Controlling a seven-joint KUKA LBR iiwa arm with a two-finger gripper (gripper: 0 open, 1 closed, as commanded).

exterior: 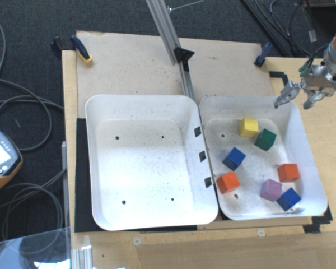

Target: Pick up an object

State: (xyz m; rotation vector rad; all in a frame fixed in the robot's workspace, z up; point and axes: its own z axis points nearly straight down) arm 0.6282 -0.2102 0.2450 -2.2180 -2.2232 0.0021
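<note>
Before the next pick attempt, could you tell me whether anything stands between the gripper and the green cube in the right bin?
Nothing visible does. The gripper hangs open over the right bin's far right corner; the green cube lies beside the yellow cube.

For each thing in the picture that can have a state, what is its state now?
gripper: open, holding nothing, above the right bin's far rim.
right bin: holds seven blocks.
yellow block: lying in the right bin, touching the green block.
purple block: lying in the right bin, beside a blue block.
left bin: no blocks in it.
</note>
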